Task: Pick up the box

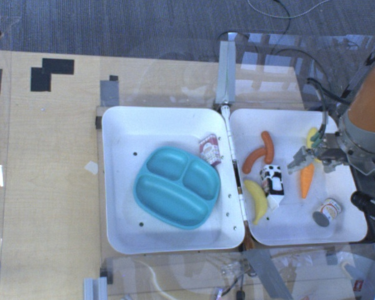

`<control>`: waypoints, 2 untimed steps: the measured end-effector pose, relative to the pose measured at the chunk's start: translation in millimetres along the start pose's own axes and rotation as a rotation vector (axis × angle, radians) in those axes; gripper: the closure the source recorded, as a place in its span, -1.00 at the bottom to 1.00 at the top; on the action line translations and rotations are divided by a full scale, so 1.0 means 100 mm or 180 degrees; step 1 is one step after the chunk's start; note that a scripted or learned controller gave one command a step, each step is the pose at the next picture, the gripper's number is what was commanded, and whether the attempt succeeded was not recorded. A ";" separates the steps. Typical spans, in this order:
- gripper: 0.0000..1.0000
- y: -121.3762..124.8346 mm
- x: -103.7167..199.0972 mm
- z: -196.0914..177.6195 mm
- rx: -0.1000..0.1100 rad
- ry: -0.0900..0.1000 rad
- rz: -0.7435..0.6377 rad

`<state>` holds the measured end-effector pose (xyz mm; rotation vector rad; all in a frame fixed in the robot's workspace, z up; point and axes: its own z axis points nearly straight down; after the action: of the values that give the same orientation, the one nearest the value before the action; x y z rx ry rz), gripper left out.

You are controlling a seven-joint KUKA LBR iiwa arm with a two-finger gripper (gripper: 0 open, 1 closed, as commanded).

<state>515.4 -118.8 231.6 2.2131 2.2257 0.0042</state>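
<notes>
The box (274,181), a small carton with a black and white cow pattern, lies in the right bin (356,230), near the left wall of it, just beside the banana (257,200) and below the two sausages (260,152). The end effector (307,157) hangs over the same bin, more to the right, above the carrot (306,180) and near a yellow item (312,136) at the back; it is apart from the box and nothing is visible between its fingers. Whether the fingers are spread or closed, I cannot tell, because they are small and partly mixed with the things under them. A small can (328,211) lies at the front right of this bin. In the left bin (112,186) there is a blue divided plate (177,187) and a small red packet (210,149) beside its upper right edge. I judge that the task is in the approach step: the box is not yet grasped and rests on the floor of the bin. The next move needs a shift of the end effector toward the left, until it is over the box, then a descent with fingers on both sides of the carton. The banana touches or almost touches the box, so the fingers must find place without pushing it.
</notes>
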 end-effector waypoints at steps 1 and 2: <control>1.00 0.02 0.01 -0.11 -0.0017 -0.0001 -0.0011; 1.00 -0.27 -0.44 -0.40 -0.0009 -0.0007 0.0309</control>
<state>488.5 -163.1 271.2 2.3158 2.1134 0.0052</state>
